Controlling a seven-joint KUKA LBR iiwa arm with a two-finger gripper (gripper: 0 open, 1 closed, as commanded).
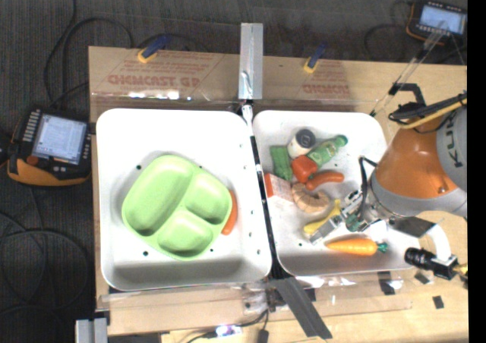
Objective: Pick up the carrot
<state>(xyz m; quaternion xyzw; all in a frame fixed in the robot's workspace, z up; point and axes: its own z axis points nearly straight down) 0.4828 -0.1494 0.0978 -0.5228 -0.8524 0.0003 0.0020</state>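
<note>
The carrot point(351, 245), orange with a small green top at its right end, lies flat near the front wall of the right bin point(380, 130). My gripper point(354, 215) hangs just above and behind the carrot, apart from it, at the end of the grey arm with the orange band point(411, 174). Nothing is seen lifted off the bin floor.
The right bin also holds a green bottle point(326, 150), a grey round cap point(304, 138), red pieces point(317, 175), a beige piece point(307, 198) and a yellow piece point(322, 224) left of the gripper. The left bin holds a green divided plate point(176, 204) with an orange item point(230, 216) at its edge.
</note>
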